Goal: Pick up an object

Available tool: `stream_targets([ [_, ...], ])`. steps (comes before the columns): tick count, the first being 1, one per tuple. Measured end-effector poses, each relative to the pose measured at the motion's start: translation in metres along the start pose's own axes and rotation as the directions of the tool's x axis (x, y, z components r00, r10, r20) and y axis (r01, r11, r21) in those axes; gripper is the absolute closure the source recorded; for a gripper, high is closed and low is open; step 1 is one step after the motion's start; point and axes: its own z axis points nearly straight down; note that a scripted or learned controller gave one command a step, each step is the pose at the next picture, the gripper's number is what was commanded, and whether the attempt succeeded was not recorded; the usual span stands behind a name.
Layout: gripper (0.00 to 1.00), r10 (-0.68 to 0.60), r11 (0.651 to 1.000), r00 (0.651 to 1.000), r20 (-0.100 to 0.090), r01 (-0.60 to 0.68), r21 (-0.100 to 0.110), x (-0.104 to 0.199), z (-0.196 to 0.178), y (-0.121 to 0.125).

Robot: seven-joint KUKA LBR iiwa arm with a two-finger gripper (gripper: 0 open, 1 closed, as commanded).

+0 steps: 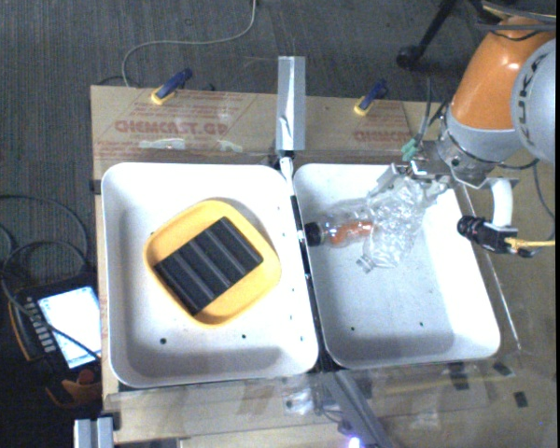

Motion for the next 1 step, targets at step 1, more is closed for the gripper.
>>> stream_targets([
  [1,0.0,-0.067,0.998,0.998,0.005,0.067,-0.017,0.0144,0.0562,0.0106],
])
